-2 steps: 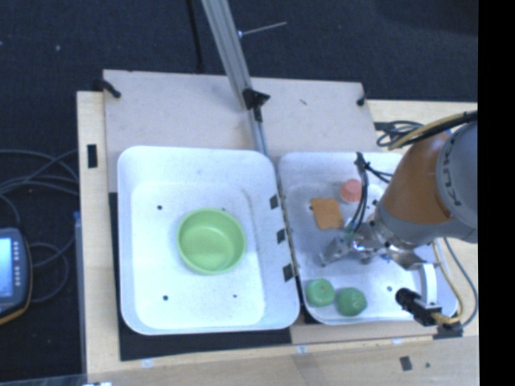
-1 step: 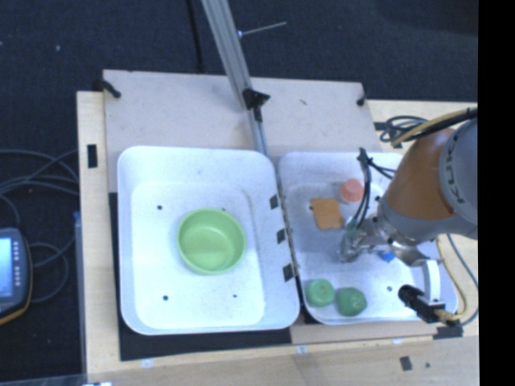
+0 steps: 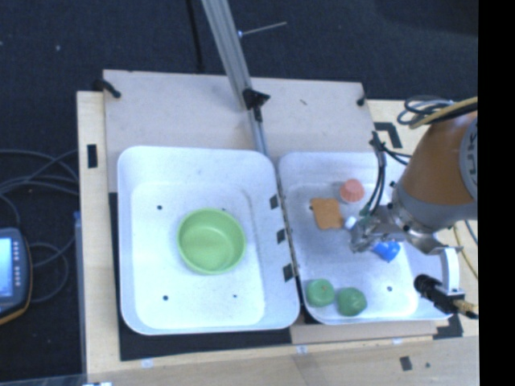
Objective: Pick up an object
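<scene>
Nearest, two green round pieces (image 3: 335, 297) lie side by side at the front of the right bin (image 3: 402, 305). Beyond them a blue object (image 3: 388, 251) sits just beside the hand (image 3: 362, 236); whether the hand is open or closed cannot be told. Farther back lie an orange block (image 3: 327, 213) and a pink piece (image 3: 352, 190). A green bowl (image 3: 211, 240) sits in the left bin (image 3: 145, 215).

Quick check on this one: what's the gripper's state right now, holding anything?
Gripper: low in the right bin beside the blue object; open or closed cannot be told, no grasp visible.
</scene>
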Tool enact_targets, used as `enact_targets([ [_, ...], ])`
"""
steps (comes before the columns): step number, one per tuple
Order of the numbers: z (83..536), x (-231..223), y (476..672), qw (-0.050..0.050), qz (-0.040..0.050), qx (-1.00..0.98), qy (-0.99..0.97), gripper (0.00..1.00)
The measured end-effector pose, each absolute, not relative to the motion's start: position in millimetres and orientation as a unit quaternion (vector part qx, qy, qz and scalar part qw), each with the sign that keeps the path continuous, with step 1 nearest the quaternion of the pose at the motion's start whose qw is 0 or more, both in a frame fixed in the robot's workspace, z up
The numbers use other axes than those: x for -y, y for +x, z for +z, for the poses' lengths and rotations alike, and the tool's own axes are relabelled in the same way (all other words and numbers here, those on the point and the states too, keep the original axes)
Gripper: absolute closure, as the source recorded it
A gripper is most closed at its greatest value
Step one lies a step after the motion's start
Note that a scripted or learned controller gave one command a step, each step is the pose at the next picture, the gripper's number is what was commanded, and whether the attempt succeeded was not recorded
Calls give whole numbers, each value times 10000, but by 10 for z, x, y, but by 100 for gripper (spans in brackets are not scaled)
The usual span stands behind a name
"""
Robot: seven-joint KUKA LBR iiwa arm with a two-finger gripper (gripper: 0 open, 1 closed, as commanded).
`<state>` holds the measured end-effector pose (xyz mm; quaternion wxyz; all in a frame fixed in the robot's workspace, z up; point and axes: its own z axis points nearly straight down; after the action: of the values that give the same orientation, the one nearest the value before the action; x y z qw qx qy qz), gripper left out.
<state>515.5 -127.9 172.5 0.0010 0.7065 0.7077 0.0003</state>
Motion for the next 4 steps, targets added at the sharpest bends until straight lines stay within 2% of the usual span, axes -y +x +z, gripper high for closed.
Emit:
enact_targets([
  [1,2197,1219,5246,9,3,-7079,7063,100],
  [2,2162,1218,5252,-7,-10,-7076,7066,100],
  [4,2202,312,5163,-8,-8,-7087,7055,100],
])
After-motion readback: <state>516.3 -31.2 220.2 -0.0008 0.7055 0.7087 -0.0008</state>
